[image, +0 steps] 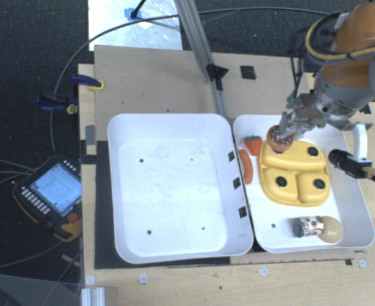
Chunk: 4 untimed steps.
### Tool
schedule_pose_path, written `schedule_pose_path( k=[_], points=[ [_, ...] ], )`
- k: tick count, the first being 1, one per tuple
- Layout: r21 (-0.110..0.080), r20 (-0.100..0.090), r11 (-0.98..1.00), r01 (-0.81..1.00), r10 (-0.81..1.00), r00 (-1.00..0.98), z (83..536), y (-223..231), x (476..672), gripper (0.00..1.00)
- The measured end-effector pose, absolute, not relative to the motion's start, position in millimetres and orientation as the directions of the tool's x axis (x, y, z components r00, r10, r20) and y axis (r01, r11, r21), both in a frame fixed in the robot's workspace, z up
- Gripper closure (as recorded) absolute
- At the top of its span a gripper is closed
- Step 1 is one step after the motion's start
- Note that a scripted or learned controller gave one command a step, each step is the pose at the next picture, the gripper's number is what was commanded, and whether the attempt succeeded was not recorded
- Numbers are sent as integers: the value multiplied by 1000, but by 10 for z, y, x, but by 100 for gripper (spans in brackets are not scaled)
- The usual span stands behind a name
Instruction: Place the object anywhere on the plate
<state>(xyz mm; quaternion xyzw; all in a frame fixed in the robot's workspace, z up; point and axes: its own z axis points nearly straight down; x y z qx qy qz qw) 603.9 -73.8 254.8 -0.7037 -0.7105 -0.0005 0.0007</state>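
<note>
One claw (283,134) is what we see, hanging from the grey arm (340,104) that comes in from three o'clock under its orange band (360,34). It sits low over the right bin (360,218), at the top edge of the yellow plate (296,172). Its tips are down on a small round brownish object (278,141) that touches the plate's rim at about eleven o'clock on the plate. We cannot tell whether the claw is spread or closed, nor whether the object is pinched between its tips, since the claw covers it from above.

The plate has three shallow wells with dark spots in them and lies in the middle of the right bin. At nine o'clock from the claw we see a strawberry (254,145), just beside the plate, and below it an orange carrot (245,164) lying along the bin's left wall. At six o'clock from the plate a small can (308,226) lies on its side, with a tan ball (331,229) touching it.

The left bin (130,234) sits well off at nine o'clock. A pendant (52,191) lies on the floor beyond it.
</note>
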Motion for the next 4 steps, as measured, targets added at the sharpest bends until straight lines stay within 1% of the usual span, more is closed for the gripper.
schedule_pose_path(
  k=[1, 2, 3, 4],
  points=[
    [1, 3, 11, 1000, 1000, -11, 2553, -123, 6010, 100],
    [0, 2, 11, 1000, 1000, -11, 2413, 484, 5912, 100],
    [-1, 2, 11, 1000, 1000, -11, 2353, 1082, 5749, 100],
    [-1, 2, 11, 1000, 1000, -11, 2186, 1654, 5714, 100]
  ],
)
